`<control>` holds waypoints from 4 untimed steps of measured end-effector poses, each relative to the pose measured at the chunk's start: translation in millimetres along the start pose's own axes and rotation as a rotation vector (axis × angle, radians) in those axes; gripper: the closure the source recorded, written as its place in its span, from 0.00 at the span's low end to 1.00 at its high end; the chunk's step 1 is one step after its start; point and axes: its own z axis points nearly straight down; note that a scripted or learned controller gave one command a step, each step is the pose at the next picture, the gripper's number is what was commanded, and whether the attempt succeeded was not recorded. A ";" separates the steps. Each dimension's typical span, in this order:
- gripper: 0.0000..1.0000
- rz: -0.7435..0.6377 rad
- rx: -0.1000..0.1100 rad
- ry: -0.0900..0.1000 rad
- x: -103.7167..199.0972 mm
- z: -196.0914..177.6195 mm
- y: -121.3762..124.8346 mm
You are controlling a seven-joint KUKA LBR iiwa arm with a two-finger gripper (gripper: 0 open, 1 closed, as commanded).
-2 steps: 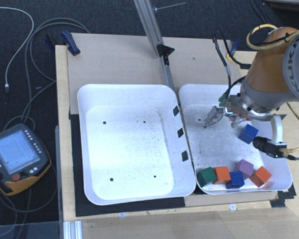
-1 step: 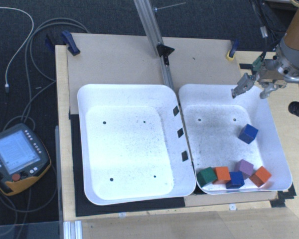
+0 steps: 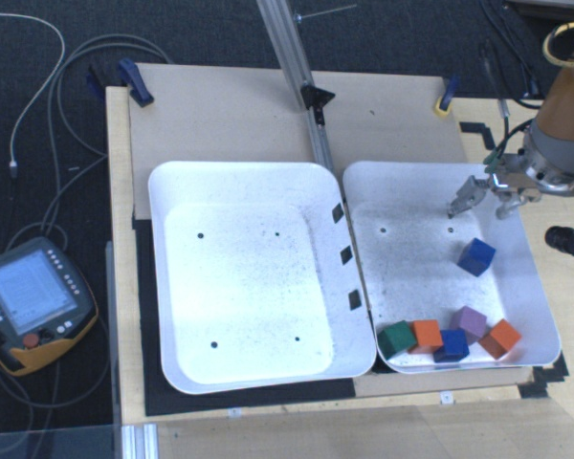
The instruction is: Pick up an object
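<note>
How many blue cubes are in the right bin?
2. One blue cube sits alone mid-bin, below the claw. The other blue cube is in the front row, between the orange cube and purple cube. None looks hidden.

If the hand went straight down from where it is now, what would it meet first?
Probably the bare floor of the right bin. The hand sits up-view of the lone blue cube, apart from it, though depth is unclear.

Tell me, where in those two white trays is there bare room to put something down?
The left bin has bare floor between all four walls. In the right bin, the floor is free between the divider side and the lone blue cube. The near edge is crowded: green cube, orange cube, blue cube, purple cube, orange cube.
</note>
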 end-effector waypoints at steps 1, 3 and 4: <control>0.00 -0.001 0.002 0.002 -3.2 71.2 -41.2; 1.00 -0.004 -0.009 0.001 31.9 56.4 -67.5; 1.00 -0.004 -0.012 -0.002 31.4 28.0 -54.6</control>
